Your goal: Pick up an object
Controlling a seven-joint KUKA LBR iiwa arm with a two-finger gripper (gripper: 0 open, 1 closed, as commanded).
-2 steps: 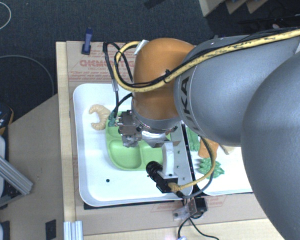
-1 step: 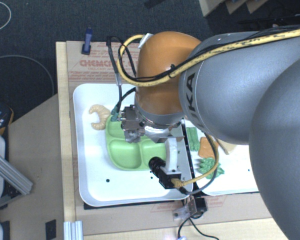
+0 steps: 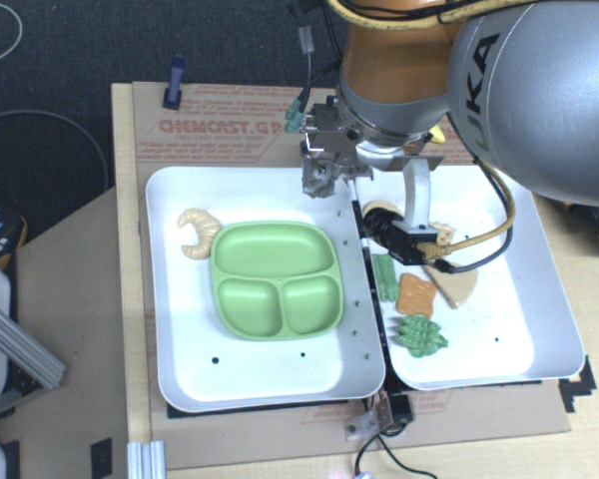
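Camera view: gripper (image 3: 320, 173) hangs over the left bin's (image 3: 170, 297) far right corner; its grip cannot be told. Croissant (image 3: 196, 233) lies far left, plate (image 3: 277, 277) mid-bin, orange piece (image 3: 415, 294) by the right bin's (image 3: 539, 327) left edge. The pick looks undone.

Left white bin (image 3: 180, 347) and right white bin (image 3: 514, 307) touching side by side on a brown printed board (image 3: 220, 128). Blue clip (image 3: 174, 82) at far left edge of board. Dark surface (image 3: 60, 48) all around.
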